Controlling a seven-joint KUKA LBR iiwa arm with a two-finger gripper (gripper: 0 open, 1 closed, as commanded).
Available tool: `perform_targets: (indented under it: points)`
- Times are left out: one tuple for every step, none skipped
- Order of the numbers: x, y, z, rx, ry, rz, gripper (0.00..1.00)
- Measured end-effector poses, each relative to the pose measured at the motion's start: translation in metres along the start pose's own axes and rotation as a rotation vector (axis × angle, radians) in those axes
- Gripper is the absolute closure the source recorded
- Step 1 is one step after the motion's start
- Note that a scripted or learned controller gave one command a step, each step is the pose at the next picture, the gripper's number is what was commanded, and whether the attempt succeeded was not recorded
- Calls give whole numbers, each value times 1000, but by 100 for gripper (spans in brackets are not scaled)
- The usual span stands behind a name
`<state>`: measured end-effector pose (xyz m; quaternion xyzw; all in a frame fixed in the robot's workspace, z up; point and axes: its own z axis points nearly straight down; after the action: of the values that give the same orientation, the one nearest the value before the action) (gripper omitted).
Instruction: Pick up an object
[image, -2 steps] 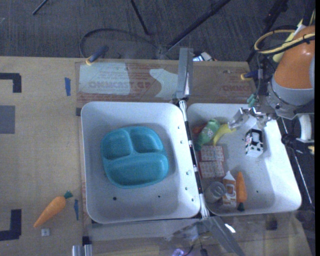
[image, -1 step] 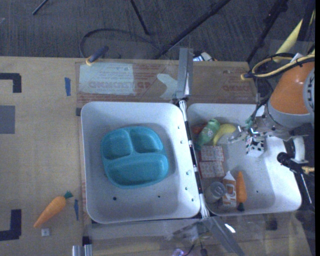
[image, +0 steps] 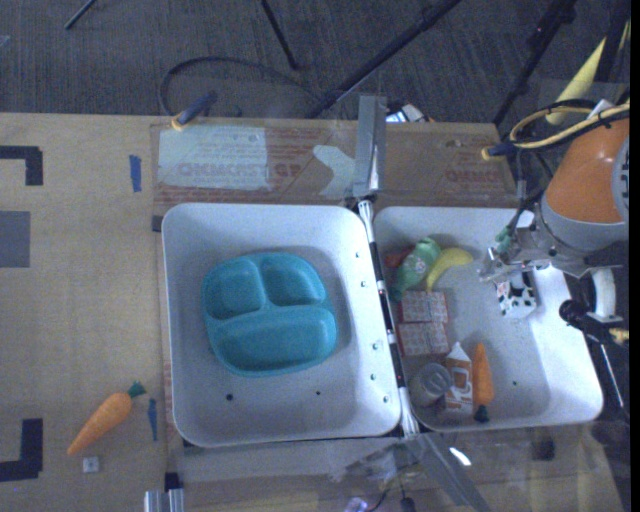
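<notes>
Pincer (image: 515, 290) over right bin (image: 560, 390), at small black-and-white block (image: 519, 298); grip unclear, cannot tell. Banana (image: 450, 263), carrot (image: 482, 372), can (image: 432, 382) nearby.

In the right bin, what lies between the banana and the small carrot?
In the camera view, bare white bin floor lies between the banana and the small carrot; the pink square packets sit just left of that line.

Lighting: even, moderately bright, overhead; soft faint shadows inside the white bins (image: 190, 240). Glare: pale sheen on clear tape (image: 215, 160) along the tabletop (image: 80, 300) rear edge. Focus: soft overall, fine detail smeared; slight bluish cast
</notes>
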<state>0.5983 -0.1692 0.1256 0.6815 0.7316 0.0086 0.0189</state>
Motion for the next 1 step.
perform_targets:
  points:
    - [57, 22, -113, 38, 13, 93, 100]
